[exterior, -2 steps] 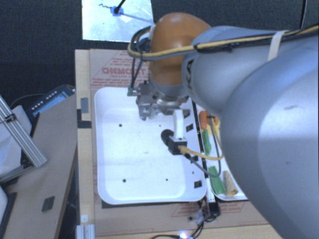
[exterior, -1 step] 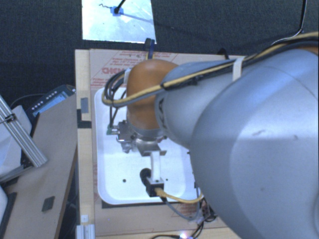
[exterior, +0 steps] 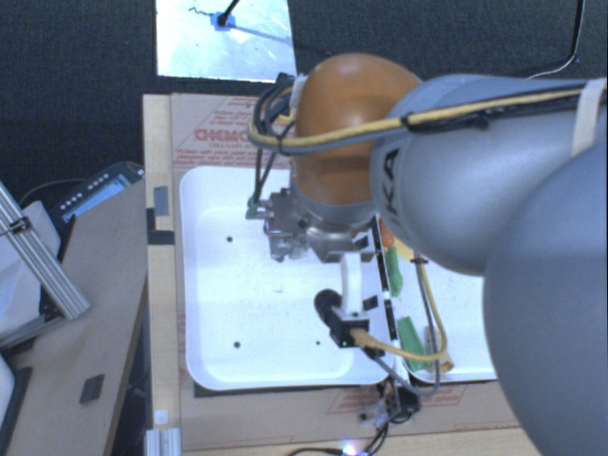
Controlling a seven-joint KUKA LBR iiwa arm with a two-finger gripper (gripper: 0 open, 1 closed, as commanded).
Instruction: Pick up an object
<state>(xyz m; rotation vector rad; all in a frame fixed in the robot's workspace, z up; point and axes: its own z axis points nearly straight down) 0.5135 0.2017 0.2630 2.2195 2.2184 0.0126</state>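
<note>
A: Gripper (exterior: 282, 236) status?
B: Hangs over left bin (exterior: 214, 293), toward its far side. Open or closed: can't tell from this angle.
A: Nearest obj?
B: Green block (exterior: 410, 335), just past the left bin's view-right rim, near end. Arm (exterior: 494, 188) covers part. Long axis seems to run near-to-far. Looks matte, boxy; bin is smooth, white, shallow.
A: So?
B: Prob. shift view-right & nearer.
</note>
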